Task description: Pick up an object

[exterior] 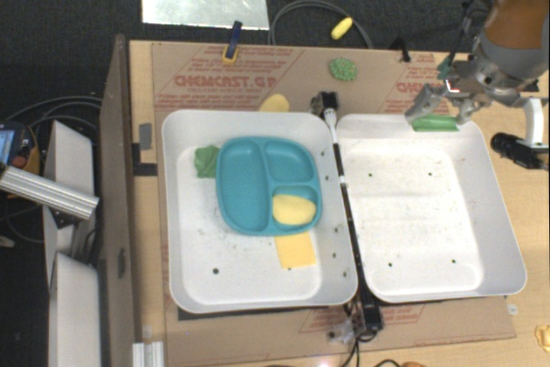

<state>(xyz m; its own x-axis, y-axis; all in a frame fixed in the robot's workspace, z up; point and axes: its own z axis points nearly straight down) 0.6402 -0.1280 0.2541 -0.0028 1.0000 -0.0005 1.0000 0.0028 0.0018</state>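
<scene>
Arm: it reaches in from the right, orange band showing, over the far rim of the right bin (481, 271).
Gripper (443, 107): fingers spread, poised right above a green piece (434, 124); not gripping it.
Green piece: lies flat at the right bin's far edge.
Left bin (185, 271): blue divided plate (258, 180), yellow lump (293, 209) in its small compartment, yellow square (296, 251) just beside the plate.

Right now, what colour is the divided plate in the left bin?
Teal blue; the divided plastic plate shows best in the camera view.
</scene>
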